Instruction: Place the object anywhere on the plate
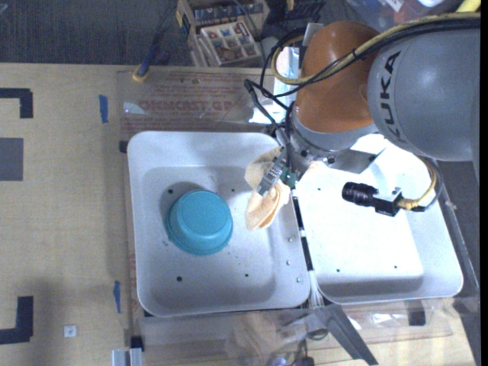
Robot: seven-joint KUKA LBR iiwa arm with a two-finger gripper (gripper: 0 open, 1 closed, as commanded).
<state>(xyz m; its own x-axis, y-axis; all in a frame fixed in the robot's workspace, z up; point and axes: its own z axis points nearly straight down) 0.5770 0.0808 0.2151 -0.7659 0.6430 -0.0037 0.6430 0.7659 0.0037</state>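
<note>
My pincer (273, 180) grips the tan object (263, 197) over left bin's (145, 158) right edge. Blue plate (200, 221) bare, well left. Placement undone.

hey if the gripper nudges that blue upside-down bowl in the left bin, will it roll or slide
The round blue plastic bowl sits rim down, so it will probably slide on the smooth white left bin, not roll. It looks stiff, light, and unlikely to tip.
</note>
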